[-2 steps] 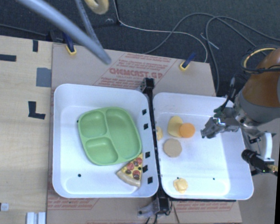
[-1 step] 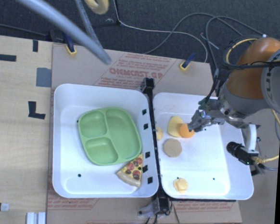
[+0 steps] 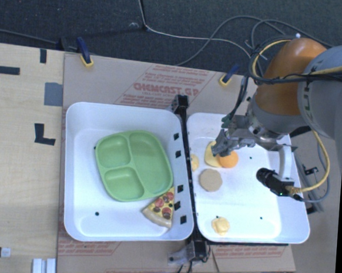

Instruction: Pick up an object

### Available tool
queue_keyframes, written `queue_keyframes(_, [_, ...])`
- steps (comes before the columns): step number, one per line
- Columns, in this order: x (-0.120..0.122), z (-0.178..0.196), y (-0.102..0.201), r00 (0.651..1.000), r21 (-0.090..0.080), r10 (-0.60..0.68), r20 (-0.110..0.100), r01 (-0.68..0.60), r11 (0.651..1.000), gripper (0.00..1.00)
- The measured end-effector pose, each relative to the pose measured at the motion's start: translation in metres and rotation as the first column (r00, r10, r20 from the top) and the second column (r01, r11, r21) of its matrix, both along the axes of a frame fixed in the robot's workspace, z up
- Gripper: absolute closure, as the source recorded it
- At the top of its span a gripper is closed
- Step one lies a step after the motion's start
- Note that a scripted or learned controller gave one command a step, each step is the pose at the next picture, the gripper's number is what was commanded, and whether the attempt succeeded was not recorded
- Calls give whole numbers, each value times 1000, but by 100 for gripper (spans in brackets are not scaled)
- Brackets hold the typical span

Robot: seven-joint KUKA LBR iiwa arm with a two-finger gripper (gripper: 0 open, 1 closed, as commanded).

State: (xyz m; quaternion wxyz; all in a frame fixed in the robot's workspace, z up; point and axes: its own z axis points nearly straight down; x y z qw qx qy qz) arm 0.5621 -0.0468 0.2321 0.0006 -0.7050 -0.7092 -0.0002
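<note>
1. Gripper [image 3: 222, 149] is down in the right bin [image 3: 252, 225], near its back-left part; fingers point down at a yellow-and-orange food piece [image 3: 227, 160]. Cannot tell whether the fingers are spread or pinching (too dark and blurred at the tips).
2. The yellow-and-orange food piece lies on the bin floor right under the fingertips, touching or just beside them; not clearly between them.
3. Tan round cookie [image 3: 211, 180] sits just in front of that piece, apart from the gripper.
4. Small yellow piece [image 3: 220, 226] lies near the right bin's front edge, well apart.
5. Another small pale yellow bit [image 3: 194, 162] rests against the bin's left wall.
6. Arm [image 3: 293, 78], grey with orange band, comes in from the right.
7. Left bin [image 3: 79, 214] holds a green divided plate [image 3: 133, 165] and a pizza slice [image 3: 161, 208] just beside the plate's front-right corner.
</note>
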Motion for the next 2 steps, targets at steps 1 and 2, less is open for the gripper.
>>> queue_keyframes(1, [10, 6, 52, 1000, 0, -1, 0, 1, 1000, 100])
queue_keyframes(2, [24, 9, 107, 1000, 0, -1, 0, 1, 1000, 100])
